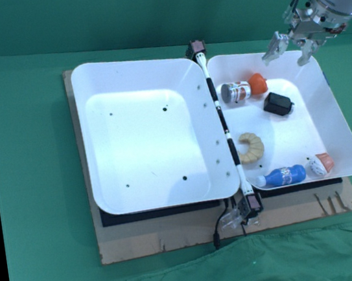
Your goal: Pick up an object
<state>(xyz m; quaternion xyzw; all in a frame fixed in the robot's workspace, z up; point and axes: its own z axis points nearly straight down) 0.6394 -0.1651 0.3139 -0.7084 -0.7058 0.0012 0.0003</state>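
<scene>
So the stuff to grab is all sitting in the right bin [328, 104]. There's a small can [235, 92] lying on its side near the top left of that bin, white with a red label, and right up against its right end is an orange cup-looking thing [257, 82]. A bit to the right of those is a small black block [278, 103], tilted at an angle, not touching anything else. Lower down, near the divider between the bins, there's a tan curved piece [251, 147] that looks like a croissant or half a donut. Along the bottom edge lies a blue bottle [282, 176] on its side with its white cap pointing left, and just beside it in the bottom right corner is a little white and orange object [320, 164], too small for me to tell what it is. The left bin [90, 90] has just a few dark specks on its floor. Both bins sit on a cardboard sheet [177, 234] over green cloth [34, 157]. The gripper [289, 46] hangs above the top right corner of the right bin, fingers spread apart with nothing between them, well clear of every item.
</scene>
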